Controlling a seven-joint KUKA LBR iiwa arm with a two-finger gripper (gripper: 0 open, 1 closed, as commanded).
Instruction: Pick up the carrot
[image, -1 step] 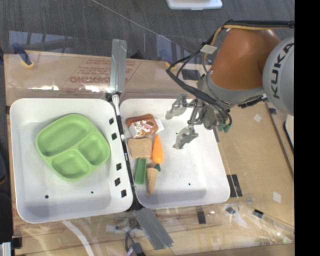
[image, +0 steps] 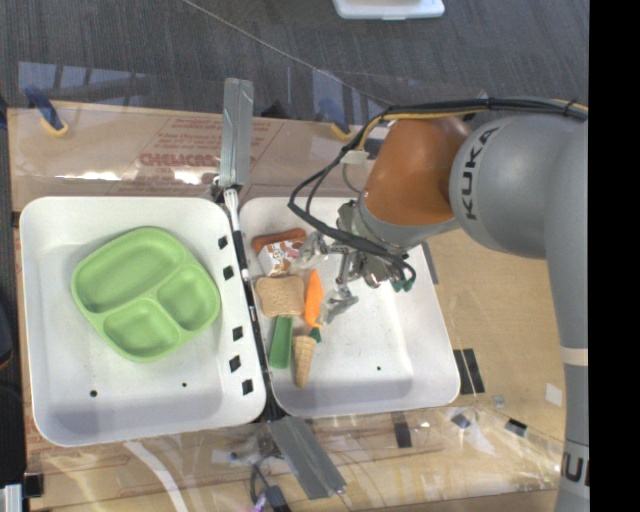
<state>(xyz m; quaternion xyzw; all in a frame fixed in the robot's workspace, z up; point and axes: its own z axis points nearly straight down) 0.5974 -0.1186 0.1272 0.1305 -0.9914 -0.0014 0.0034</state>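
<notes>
camera view | smooth tapered orange carrot (image: 313, 298) | metal fingers (image: 345, 295) beside it, open/closed unclear | glossy white bin (image: 420, 340)

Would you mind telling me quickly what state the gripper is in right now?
Gripper: hovering in the right bin just right of the carrot; whether it is open or shut cannot be told.

Green divided plate (image: 146, 292) in left bin (image: 40, 330); bread slice (image: 279, 296) right
</notes>
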